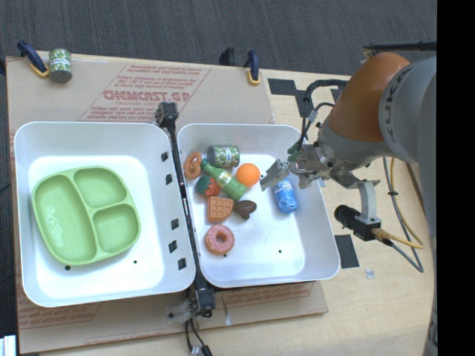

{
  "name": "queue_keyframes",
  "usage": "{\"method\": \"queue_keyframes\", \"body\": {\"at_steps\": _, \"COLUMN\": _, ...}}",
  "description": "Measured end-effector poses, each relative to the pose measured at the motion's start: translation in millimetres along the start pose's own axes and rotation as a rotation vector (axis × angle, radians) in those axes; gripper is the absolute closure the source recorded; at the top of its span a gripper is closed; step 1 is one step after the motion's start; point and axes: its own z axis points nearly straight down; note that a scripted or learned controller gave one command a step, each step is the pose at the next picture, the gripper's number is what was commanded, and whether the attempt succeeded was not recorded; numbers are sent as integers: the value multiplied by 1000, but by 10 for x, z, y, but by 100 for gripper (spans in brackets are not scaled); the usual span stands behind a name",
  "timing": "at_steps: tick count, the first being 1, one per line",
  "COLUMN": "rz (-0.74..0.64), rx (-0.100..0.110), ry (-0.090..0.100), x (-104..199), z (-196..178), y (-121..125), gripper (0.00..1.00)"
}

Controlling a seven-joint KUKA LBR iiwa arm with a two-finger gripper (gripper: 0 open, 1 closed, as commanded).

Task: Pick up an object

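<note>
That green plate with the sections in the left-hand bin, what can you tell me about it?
The green plate is pale lime and looks like smooth plastic, a rounded oblong with three hollow sections: one long one along its left side and two smaller ones on the right. It lies flat, face up, slightly turned, on the floor of the left bin, towards that bin's left side. Nothing lies in it or on it, and the toys sit in the other bin.

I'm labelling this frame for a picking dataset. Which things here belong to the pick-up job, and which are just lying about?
Belongs to the job:
gripper
blue can, just under the gripper
orange ball
green can
waffle
pink donut
right bin holding them

Lying about:
green divided plate
left bin
small can at the board's far corner
blue clamp
</note>
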Motion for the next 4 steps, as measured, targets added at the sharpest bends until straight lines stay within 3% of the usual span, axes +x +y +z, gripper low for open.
{"method": "queue_keyframes", "body": {"at_steps": 1, "rz": 0, "rx": 3, "ry": 0, "x": -326, "z": 1019, "y": -552, "gripper": 0}}
{"method": "queue_keyframes", "body": {"at_steps": 2, "rz": -8, "rx": 1, "ry": -2, "x": -323, "z": 906, "y": -534, "gripper": 100}}
{"method": "queue_keyframes", "body": {"at_steps": 3, "rz": 0, "rx": -5, "ry": -2, "x": -352, "z": -406, "y": 612, "gripper": 100}}
{"method": "queue_keyframes", "body": {"at_steps": 4, "rz": 1, "rx": -2, "ry": -1, "x": -353, "z": -401, "y": 153, "gripper": 100}}
